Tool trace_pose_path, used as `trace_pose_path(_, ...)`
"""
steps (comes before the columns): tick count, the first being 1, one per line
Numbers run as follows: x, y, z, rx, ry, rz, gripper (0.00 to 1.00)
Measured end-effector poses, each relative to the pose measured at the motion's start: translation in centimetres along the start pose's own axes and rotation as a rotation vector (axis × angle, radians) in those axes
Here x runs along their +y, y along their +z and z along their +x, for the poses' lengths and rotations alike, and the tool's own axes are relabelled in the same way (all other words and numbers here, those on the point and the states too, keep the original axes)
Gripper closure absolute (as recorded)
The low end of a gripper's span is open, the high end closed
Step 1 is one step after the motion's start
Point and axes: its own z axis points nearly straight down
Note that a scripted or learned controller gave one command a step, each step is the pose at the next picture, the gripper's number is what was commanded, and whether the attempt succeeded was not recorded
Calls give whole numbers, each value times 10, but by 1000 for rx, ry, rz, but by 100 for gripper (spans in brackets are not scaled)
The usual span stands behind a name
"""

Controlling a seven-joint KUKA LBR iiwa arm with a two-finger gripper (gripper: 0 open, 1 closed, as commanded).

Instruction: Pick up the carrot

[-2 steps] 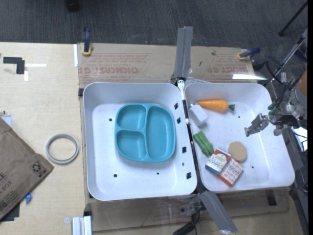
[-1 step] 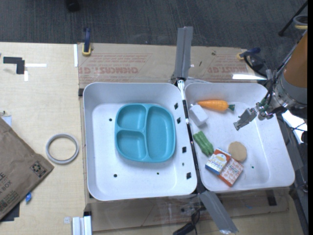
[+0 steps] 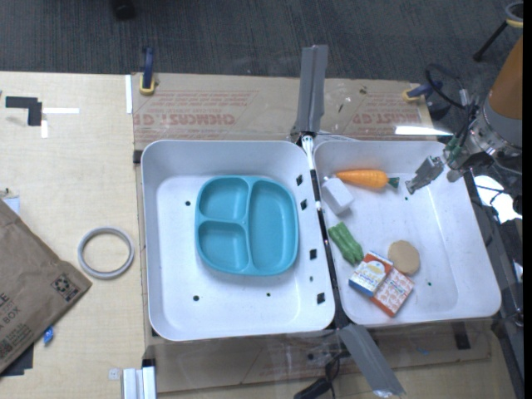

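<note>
The gripper (image 3: 426, 173) hangs over the right bin (image 3: 465, 302) — just right of the carrot (image 3: 363, 178) — its jaw state impossible to tell; nothing seen in its grasp.

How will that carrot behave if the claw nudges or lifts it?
The carrot looks like a smooth, rigid toy, so it probably stays stiff. Its rounded, tapered body lies on its side on the bin floor, so a nudge may roll it. Its glossy skin might slip.
</note>
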Motion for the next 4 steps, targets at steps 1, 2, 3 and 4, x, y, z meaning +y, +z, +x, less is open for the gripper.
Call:
trace_pose_path(1, 57, 75, -12, 0, -119, 0, 0)
trace_pose_path(2, 78, 129, 23, 0, -136, -1, 0)
trace_pose_path(3, 77, 121, 22, 1, -135, 4, 100)
trace_pose_path(4, 92, 29, 77, 0, -81, -1, 100)
